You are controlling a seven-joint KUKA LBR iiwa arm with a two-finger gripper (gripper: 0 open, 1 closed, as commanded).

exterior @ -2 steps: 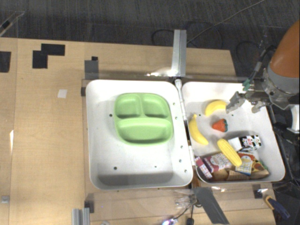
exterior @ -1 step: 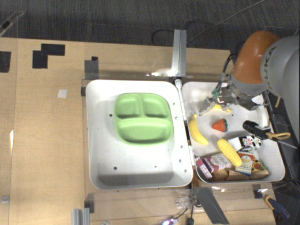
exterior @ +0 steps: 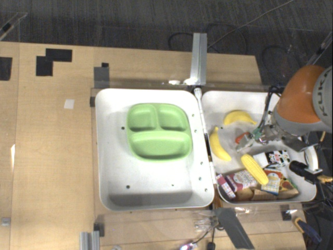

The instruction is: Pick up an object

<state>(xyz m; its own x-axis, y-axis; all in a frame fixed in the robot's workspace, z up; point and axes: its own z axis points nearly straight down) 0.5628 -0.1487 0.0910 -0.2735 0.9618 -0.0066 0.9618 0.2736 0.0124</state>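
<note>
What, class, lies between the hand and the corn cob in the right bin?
Nothing visible. The hand hangs just above and left of the corn cob, bare bin floor between them; the banana lies further left, out of the path.

This is a robotics lab, not a home or a shop. A pale wooden surface [exterior: 47,155] carries two shallow white bins [exterior: 112,186] bolted side by side, with a metal bracket [exterior: 199,59] standing at their far seam. Black marker shapes [exterior: 52,59] are stuck on the wood well to the left of the hand [exterior: 257,136]. Loose black cables [exterior: 244,25] trail over dark grey carpet [exterior: 130,9] beyond it. A grey arm with an orange band [exterior: 299,100] rises just to the hand's right.
</note>
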